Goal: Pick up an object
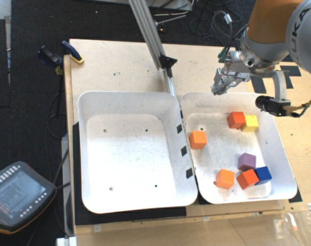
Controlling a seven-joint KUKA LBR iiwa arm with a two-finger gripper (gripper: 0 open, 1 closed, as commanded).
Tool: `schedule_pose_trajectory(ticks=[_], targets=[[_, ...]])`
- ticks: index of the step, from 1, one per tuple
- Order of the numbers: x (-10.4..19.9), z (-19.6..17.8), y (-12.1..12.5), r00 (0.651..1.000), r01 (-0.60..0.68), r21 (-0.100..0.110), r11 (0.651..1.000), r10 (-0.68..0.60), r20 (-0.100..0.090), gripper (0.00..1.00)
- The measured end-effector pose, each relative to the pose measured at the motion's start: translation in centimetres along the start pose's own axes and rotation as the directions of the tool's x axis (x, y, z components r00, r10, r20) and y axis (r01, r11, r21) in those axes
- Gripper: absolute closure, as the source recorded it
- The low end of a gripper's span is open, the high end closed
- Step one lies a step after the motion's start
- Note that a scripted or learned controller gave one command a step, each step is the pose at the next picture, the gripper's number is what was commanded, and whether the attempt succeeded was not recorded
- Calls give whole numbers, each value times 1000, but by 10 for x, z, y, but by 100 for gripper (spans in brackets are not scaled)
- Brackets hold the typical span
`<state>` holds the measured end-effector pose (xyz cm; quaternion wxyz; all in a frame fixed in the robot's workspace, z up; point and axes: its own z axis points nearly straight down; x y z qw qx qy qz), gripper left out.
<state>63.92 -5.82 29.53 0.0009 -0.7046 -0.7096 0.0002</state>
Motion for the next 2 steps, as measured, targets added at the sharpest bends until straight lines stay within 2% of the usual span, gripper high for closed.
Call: schedule_pose_trajectory(ticks=[1,2], targets=[[50,8,-24,1000,0,1,1000,0,-1,100],[96,38,-37,1000,0,2,1000,0,0,100]])
